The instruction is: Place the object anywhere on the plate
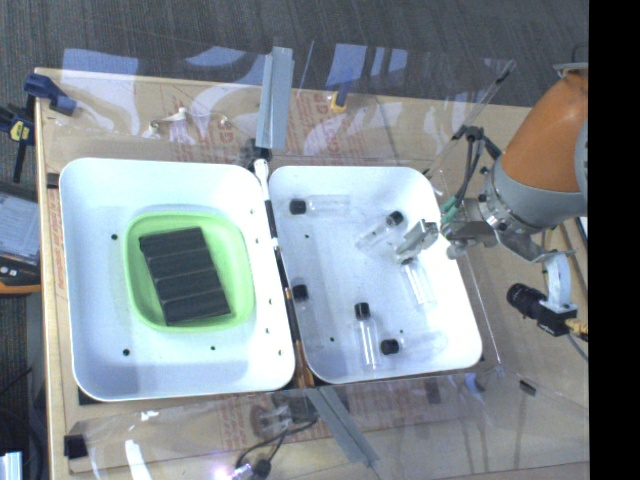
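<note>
A green square plate (140,230) lies in the left bin (90,348) and carries a dark ridged rectangular block (185,275). Several clear vials with black caps lie scattered in the right bin (330,363). One vial (377,232) lies just left of my gripper (413,243), and another vial (419,284) lies just below it. My gripper hangs low over the upper right part of the right bin, reaching in from the right. Nothing can be made out between its tips.
More capped vials lie at the bin's top left (320,206) and along its lower part (366,340). A metal bar (272,98) stands behind the bins. The arm's orange band (545,138) is at the right edge, with cables beside it.
</note>
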You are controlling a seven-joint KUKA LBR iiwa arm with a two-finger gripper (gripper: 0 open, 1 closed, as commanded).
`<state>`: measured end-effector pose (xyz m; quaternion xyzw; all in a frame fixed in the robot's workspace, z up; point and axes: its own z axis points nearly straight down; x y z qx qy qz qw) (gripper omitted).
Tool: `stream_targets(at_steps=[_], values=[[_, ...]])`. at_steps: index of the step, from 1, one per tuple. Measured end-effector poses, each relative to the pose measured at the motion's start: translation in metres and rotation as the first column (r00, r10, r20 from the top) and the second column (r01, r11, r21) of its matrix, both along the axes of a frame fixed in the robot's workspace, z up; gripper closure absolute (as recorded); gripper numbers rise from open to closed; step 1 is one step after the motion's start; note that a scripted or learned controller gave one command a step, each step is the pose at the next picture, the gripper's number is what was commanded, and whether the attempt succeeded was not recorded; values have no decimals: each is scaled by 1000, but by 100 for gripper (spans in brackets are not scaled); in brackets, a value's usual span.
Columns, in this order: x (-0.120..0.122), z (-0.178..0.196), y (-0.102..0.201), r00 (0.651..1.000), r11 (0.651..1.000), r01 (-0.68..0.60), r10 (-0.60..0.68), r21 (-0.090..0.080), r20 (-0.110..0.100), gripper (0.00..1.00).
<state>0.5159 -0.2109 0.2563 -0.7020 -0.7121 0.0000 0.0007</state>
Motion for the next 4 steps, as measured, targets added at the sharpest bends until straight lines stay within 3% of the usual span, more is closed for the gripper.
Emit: stream_targets(at_steps=[1,2,4], values=[[-39,63,0,998,998,56,-56,-1,1,0],[-39,168,4,984,984,181,-181,0,2,0],[-39,185,6,1000,1000,-7,7,2,-2,0]])
